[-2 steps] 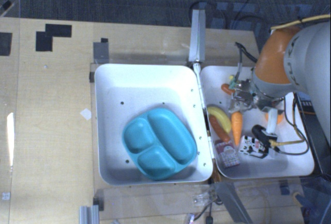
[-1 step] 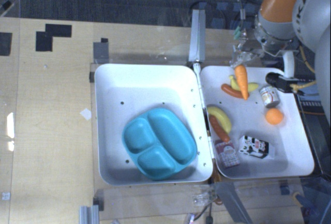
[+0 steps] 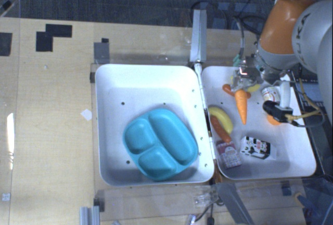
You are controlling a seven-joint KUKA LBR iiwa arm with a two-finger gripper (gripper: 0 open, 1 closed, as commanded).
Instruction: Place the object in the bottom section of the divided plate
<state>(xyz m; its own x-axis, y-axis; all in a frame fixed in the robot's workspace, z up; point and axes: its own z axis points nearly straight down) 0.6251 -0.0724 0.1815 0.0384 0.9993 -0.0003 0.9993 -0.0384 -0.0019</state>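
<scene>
You have two white bins side by side in the middle of the frame. The left bin (image 3: 109, 115) holds a blue divided plate (image 3: 161, 143), which sits tilted toward the bin's lower half; it has one long section on its right side and two smaller sections on its left, the lower one nearest the bottom edge of the frame. The plate's sections look bare. The right bin (image 3: 296, 164) holds the loose items: a carrot (image 3: 241, 105) lying point-down near the top centre, a banana (image 3: 220, 117) just left of it along the bin's left wall, a reddish sausage-shaped piece (image 3: 220, 130) touching the banana's lower side, a small dark red packet (image 3: 229, 155) below that, and a black-and-white box (image 3: 255, 147) to the packet's right. An orange piece (image 3: 273, 120) lies at the bin's right side, partly hidden by the arm. The arm (image 3: 296, 21) comes in from the upper right of the frame, and the gripper (image 3: 243, 79) hangs over the upper part of the right bin, just above the carrot's thick end — close to it, though you cannot tell from here whether it touches. Whether the gripper is spread or closed cannot be told from this angle.
</scene>
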